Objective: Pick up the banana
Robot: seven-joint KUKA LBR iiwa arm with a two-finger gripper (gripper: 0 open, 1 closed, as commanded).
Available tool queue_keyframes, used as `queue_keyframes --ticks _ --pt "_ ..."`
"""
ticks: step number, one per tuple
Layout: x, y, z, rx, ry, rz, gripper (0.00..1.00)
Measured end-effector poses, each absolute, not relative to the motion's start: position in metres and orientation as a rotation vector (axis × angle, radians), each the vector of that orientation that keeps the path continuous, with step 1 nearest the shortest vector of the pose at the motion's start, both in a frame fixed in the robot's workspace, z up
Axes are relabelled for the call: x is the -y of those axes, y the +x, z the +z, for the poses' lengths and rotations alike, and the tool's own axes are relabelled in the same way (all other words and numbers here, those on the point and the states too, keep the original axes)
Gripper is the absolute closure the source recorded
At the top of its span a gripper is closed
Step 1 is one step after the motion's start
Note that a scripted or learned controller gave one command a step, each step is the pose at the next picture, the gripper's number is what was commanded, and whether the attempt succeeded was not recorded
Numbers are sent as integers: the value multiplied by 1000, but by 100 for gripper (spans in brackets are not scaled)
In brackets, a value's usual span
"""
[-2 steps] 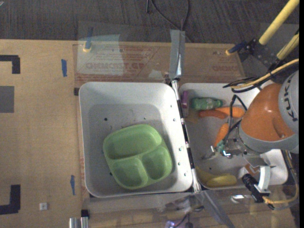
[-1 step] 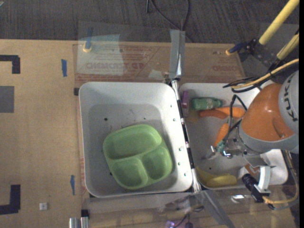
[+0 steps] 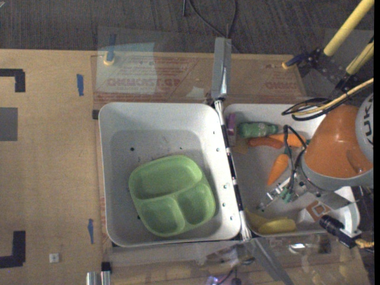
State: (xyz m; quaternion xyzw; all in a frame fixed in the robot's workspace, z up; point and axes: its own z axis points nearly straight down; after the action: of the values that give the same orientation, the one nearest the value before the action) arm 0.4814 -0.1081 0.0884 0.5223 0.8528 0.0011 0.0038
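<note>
1. On a wooden bench, two shallow white bins are sitting side by side, the left bin (image 3: 113, 159) and the right bin (image 3: 249, 159), touching along a shared middle edge.
2. A green divided plate (image 3: 172, 195) is lying flat in the left bin, toward its near right part.
3. The grey arm with its orange band (image 3: 335, 144) is reaching in from the right and hanging over the right bin.
4. The gripper (image 3: 264, 205) is pointing down and to the left, with its tips sitting just above the bin floor; whether its jaws are released or clenched cannot be told.
5. The banana (image 3: 274, 225) is lying flat at the near edge of the right bin, just beside the gripper tips on their near side.
6. Two orange carrots are lying in the same bin: one carrot (image 3: 276, 170) slanting in the middle, another (image 3: 273, 141) farther back.
7. A green bottle (image 3: 256, 129) is lying on its side at the far end of the right bin.
8. Yellow and black cables (image 3: 332, 103) are trailing behind the arm at far right.
</note>
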Motion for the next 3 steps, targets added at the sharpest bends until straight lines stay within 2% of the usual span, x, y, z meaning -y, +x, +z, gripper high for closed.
queue_keyframes --ticks 1,2,3 --pt "88 480 211 -2737 1537 2 0" --pt "109 479 111 -2718 1576 1 0" --pt "99 482 88 -2215 2219 8 0"
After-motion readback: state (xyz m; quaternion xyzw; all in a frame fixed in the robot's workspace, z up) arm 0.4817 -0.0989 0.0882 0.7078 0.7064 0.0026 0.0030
